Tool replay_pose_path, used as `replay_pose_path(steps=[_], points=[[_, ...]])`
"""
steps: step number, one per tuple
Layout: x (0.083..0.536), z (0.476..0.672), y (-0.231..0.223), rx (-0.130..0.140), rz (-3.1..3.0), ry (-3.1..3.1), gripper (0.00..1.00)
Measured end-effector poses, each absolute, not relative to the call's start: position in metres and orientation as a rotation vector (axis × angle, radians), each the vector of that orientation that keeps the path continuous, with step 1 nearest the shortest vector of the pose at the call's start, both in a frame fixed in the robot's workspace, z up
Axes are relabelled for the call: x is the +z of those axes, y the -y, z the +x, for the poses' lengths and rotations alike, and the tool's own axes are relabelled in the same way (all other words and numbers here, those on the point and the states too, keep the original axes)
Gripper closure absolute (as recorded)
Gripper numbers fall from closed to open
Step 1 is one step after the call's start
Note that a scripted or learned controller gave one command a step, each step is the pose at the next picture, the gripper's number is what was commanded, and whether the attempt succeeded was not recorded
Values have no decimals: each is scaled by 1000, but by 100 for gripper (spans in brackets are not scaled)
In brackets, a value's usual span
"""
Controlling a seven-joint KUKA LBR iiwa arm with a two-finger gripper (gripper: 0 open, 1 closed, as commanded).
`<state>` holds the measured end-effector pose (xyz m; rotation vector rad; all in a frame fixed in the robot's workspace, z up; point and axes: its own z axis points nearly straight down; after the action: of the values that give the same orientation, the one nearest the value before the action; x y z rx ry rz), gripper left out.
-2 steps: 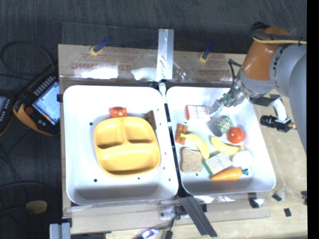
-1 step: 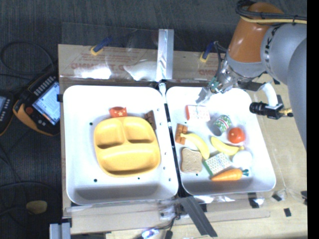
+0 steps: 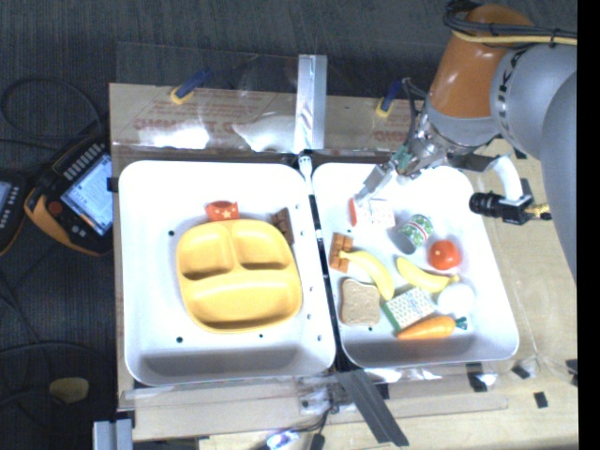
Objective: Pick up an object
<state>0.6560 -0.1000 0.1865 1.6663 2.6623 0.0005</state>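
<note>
My gripper (image 3: pixel 372 187) hangs over the far left part of the right bin (image 3: pixel 487 251), slanting down and to the left from the orange-banded wrist (image 3: pixel 466 73). Just below its tip lie a small red piece (image 3: pixel 352 211) and a white card (image 3: pixel 378 216). Further in are a green and white can (image 3: pixel 413 231), a tomato (image 3: pixel 445 252), two bananas (image 3: pixel 375 272) (image 3: pixel 424 275), a bread slice (image 3: pixel 359 301), a green patterned box (image 3: pixel 410 307), a carrot (image 3: pixel 427 327) and a brown cracker (image 3: pixel 339 249). I see nothing held.
The left bin (image 3: pixel 141 251) holds a yellow divided tray (image 3: pixel 239 275), a red item (image 3: pixel 221 210) and a brown piece (image 3: pixel 282 221). A ridge (image 3: pixel 319 261) separates the bins. A handheld controller (image 3: pixel 80 195) lies off the bench to the left.
</note>
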Motion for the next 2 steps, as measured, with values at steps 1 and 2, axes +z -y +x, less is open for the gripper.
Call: replay_pose_path(steps=[1, 2], points=[[184, 668, 76, -4, 1471, -2773, 0], [132, 573, 123, -3, 1560, -2728, 0]])
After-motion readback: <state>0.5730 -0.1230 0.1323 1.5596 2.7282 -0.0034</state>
